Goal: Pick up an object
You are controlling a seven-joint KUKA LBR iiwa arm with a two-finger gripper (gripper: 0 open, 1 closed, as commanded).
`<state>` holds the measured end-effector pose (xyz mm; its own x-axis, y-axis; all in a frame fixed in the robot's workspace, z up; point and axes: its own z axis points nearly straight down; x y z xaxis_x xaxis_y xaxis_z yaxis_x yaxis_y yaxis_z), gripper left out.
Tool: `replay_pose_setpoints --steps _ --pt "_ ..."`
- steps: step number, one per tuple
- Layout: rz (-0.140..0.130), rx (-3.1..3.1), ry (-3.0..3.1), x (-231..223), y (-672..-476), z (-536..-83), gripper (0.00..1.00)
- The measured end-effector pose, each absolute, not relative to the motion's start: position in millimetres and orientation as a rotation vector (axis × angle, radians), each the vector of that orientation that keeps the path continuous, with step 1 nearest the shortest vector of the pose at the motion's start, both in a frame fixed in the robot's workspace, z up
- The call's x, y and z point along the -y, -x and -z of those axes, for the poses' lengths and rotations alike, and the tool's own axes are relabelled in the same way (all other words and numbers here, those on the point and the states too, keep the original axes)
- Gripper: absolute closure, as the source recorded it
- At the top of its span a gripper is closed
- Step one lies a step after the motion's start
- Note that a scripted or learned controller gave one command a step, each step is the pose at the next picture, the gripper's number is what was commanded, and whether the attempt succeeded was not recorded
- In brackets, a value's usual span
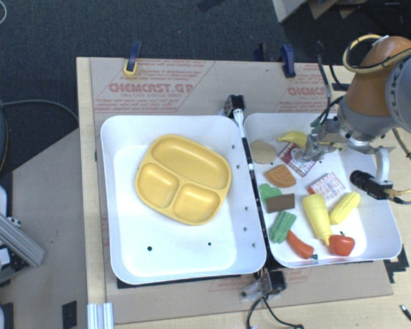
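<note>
My gripper (311,148) hangs low over the back of the right bin (382,219). It is just above a red and white packet (296,163) and beside a yellow banana (292,138). Nothing is seen held in it. In the same bin lie a tan round cookie (264,151), an orange bread slice (281,177), a brown block (281,202), a green pickle (282,225), a yellow bottle (317,216), a yellow corn cob (345,207), a red pepper (341,244) and a pink packet (326,185).
The left bin (123,238) holds a yellow divided plate (183,179). A ridge with a black clamp (235,104) at its far end separates the two bins. The arm (377,88) comes in from the right above the right bin's back corner.
</note>
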<state>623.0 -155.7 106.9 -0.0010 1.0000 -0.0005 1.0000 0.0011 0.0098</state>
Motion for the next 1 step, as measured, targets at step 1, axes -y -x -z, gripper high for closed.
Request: replay_pose_setpoints --steps 1 --pt "-0.003 -2.218 -2.218 160.7 -621.3 -169.5 1.0"
